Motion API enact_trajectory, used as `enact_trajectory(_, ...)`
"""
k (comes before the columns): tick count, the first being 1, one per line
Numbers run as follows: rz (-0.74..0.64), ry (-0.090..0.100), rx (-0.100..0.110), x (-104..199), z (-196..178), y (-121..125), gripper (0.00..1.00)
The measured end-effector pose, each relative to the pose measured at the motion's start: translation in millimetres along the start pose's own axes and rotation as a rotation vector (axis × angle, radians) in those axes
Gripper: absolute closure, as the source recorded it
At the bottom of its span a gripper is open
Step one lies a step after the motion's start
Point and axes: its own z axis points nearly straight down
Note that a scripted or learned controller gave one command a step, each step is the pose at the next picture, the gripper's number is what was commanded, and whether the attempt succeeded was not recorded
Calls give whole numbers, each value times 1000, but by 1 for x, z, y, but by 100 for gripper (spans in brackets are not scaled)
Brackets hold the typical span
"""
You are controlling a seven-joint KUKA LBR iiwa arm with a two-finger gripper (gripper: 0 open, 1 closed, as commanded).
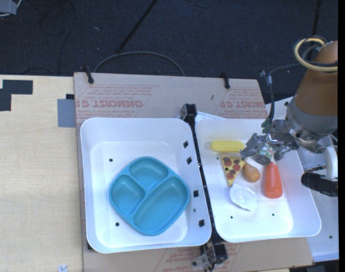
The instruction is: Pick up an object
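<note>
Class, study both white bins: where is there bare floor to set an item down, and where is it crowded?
Left bin: bare strips around the blue divided plate, widest along the far wall. Right bin: bare near its front wall. Crowded mid-bin: yellow piece, pizza slice, orange bottle, white lump, gripper.

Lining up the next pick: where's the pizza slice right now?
In the camera view, the pizza slice lies in the right bin, toward its left side, just below the yellow piece and left of the small brown piece.
</note>
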Motion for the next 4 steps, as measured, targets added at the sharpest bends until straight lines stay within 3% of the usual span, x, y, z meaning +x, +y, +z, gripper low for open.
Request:
enact_trajectory(1,-2,-1,-10,0,-6,2,0)
enact_trajectory(4,-1,0,-5,8,146,-5,0)
